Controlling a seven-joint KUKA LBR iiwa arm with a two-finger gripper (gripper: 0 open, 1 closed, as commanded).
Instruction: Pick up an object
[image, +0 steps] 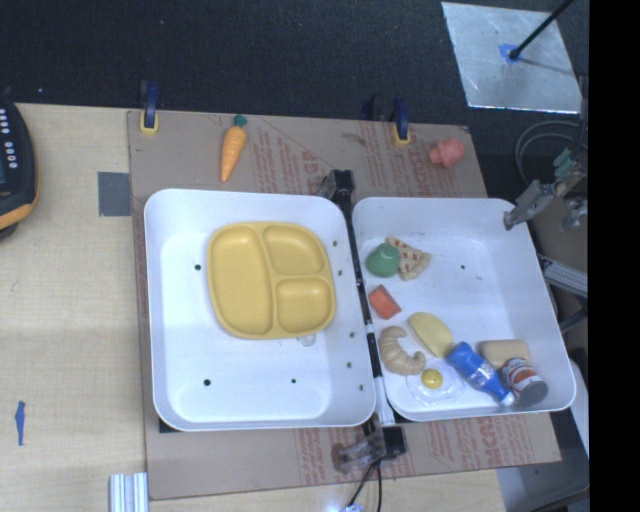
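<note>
The right white bin (500, 250) holds several toy items. A green round piece (381, 262) lies beside a pizza slice (411, 257) at its upper left. Below them sit an orange-red block (384, 301), a tan croissant (400, 351) and a yellow lump (430, 333). A small yellow ball (431, 379) rests near the front wall. A blue bottle (475, 371), a tan loaf (503, 352) and a small can (524, 381) crowd the front right corner.
The left white bin (180, 380) holds a yellow divided plate (270, 278). A toy carrot (232, 148) and a pink piece (447, 151) lie on the cardboard behind the bins. A grey metal part (530, 203) and cables sit past the right bin's far corner.
</note>
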